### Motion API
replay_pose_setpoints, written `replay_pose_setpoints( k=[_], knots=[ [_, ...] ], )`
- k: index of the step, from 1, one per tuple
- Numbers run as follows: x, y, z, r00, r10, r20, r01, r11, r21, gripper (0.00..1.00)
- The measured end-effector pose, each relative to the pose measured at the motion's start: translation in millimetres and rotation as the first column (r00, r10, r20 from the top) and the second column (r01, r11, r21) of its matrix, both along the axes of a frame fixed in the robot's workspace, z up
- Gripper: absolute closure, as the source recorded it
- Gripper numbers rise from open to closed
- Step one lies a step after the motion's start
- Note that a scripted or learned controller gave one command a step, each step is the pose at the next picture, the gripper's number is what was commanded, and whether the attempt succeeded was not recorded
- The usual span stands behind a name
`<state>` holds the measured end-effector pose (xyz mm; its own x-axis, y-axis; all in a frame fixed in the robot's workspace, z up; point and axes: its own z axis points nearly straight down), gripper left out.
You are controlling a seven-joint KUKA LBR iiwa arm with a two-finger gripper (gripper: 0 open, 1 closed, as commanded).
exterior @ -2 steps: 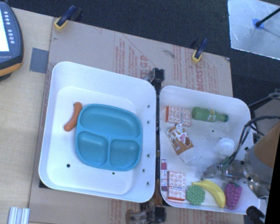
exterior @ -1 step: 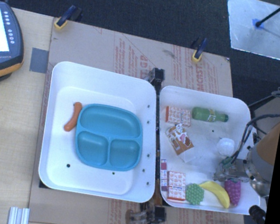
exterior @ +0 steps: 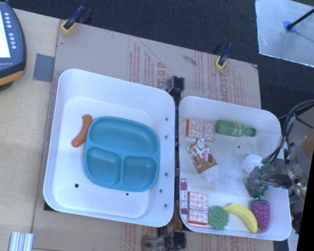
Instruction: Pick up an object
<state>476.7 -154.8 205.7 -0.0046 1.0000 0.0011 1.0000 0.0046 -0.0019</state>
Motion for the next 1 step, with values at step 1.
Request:
replay_pose_setpoints(
  k=[1],
  knots=[
    [97.6,84.1,22.5,1.000,0.000,-0.001,0.000,1.000,0.001,1.00]
  ],
)
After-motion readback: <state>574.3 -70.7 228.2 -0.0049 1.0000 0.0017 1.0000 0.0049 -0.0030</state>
